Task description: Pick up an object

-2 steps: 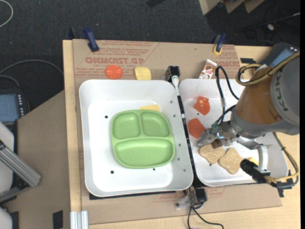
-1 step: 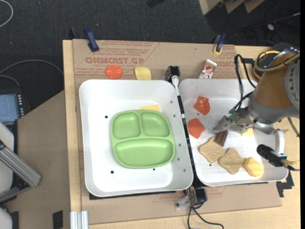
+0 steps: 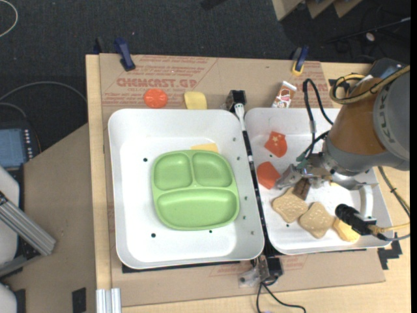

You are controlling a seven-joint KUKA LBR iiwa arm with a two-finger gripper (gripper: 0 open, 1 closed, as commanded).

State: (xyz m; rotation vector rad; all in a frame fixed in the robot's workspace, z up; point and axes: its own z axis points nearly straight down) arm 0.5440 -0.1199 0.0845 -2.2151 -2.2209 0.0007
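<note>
Arm [image 3: 368, 126]: reaches in from the right over the right bin [image 3: 287, 117], orange band above the wrist.
Gripper [image 3: 298, 177]: low in the right bin; whether it is apart or together cannot be told. A small dark piece [image 3: 301, 188] lies just under it.
Right bin contents: two red pieces, one [image 3: 276, 143] near the back, one [image 3: 267, 174] by the left wall; two tan crackers [image 3: 288, 207] and [image 3: 316, 219] toward the front; a yellow piece [image 3: 347, 232] at the front right, partly under a black part [image 3: 350, 216].
In the way: cables and the wrist cover the bin's right side.
Left bin [image 3: 124, 175]: holds a green tray [image 3: 194, 189] with three compartments; a pale yellow piece [image 3: 205, 147] just behind it.
Board [image 3: 98, 109]: orange piece [image 3: 155, 98], yellow piece [image 3: 195, 100], small carton [image 3: 283, 95], blue clamps [image 3: 124, 53] and [image 3: 300, 59].
Writing: red print on the board reads "CHEMCAST"; the rest is too faint.
</note>
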